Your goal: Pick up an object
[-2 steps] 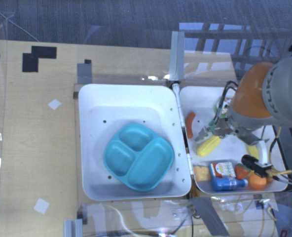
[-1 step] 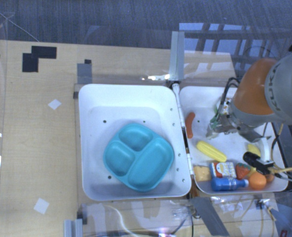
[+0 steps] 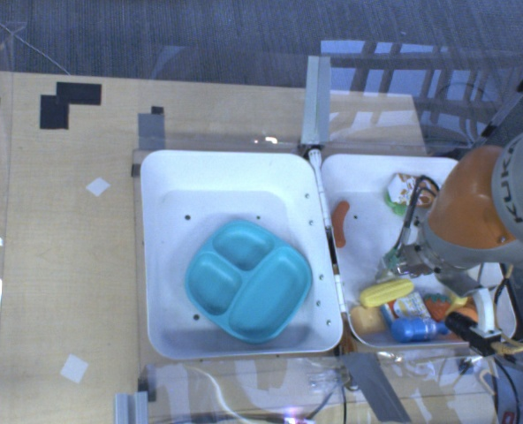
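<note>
Claw: the gripper (image 3: 401, 261) hangs low in the right bin, at the end of the grey arm (image 3: 509, 210) with its orange band, which comes in from the right. Its tip sits just above the yellow object; whether the fingers are apart or together cannot be told, as the wrist covers them.

Held thing: nothing can be seen between the fingers.

Nearest object: one yellow corn-like piece (image 3: 386, 291), lying slantwise just below the claw, in the lower half of the right bin.

Around it: one tan rounded piece (image 3: 365, 319) at the lower left corner of that bin, touching the yellow one's end; one blue bottle-like thing (image 3: 413, 329) lying flat beside it along the near wall; one orange piece (image 3: 440, 307) just right of the yellow one; one small printed packet (image 3: 409, 306) between them.

Further off, same bin: one red sausage-shaped piece (image 3: 339, 223) by the left wall, well apart from the cluster; one green and white item (image 3: 403, 193) near the far wall, partly hidden by the arm.

Right bin (image 3: 359, 184): white, shallow, one of two.

Left bin (image 3: 200, 179): white, shallow, touching the right bin along the shared edge.

Left bin contents: one teal divided plate (image 3: 248, 279) with three compartments, lying flat toward the near side.

Bench (image 3: 58, 237): pale wood.
</note>
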Action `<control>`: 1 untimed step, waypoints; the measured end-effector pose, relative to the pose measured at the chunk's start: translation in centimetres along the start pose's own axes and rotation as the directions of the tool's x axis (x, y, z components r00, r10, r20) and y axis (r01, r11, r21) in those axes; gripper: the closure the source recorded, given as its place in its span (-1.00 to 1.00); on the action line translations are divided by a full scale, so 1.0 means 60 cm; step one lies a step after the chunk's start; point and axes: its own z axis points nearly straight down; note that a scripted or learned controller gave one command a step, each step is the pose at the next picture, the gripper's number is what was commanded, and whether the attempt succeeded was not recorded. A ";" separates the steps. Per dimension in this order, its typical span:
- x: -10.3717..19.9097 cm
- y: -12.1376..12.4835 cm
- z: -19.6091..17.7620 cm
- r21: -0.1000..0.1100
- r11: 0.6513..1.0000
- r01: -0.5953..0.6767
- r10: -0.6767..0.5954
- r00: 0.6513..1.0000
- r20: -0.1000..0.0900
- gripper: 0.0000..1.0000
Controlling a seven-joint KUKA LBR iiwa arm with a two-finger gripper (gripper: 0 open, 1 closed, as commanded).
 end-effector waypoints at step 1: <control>0.000 0.000 0.002 0.001 1.000 0.000 0.000 1.000 0.000 -1.00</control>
